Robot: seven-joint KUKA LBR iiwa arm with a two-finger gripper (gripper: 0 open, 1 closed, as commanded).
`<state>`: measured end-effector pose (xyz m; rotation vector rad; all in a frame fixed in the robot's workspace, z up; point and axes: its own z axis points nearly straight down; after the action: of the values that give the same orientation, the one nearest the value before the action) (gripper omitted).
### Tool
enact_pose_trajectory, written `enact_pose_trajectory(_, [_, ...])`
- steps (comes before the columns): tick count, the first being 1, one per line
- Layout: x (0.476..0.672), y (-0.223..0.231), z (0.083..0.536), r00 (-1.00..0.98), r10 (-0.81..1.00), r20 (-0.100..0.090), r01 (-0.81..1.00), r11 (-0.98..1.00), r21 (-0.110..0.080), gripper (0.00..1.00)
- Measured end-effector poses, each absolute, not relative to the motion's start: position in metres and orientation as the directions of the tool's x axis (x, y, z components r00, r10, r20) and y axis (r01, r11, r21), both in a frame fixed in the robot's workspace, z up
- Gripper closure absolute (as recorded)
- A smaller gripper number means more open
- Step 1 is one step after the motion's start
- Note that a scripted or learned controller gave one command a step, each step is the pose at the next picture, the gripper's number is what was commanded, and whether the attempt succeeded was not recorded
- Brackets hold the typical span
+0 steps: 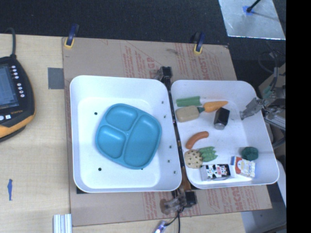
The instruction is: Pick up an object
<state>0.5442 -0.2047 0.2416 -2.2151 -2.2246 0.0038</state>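
Fingers at right bin's edge, spread slightly, empty we judge. Nearest them: black cylinder, probably rigid, light; we'd grip across its sides.

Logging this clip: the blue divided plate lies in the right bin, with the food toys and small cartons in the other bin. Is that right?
Not quite. The camera view shows the blue divided plate lying in the left bin, not the right one. The food toys, such as the sausage and carrot, and the small cartons are in the other bin, as you wrote.
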Motion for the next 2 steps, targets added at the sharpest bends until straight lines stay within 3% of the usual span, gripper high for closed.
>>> enact_pose_trajectory(1, [0.608, -0.197, 0.095, -0.006, 1.0, 0.0, 1.0, 0.006, -0.006, 0.0])
enact_pose_trajectory(2, [0.621, -0.157, 0.092, -0.007, 1.0, 0.0, 1.0, 0.007, -0.005, 0.0])
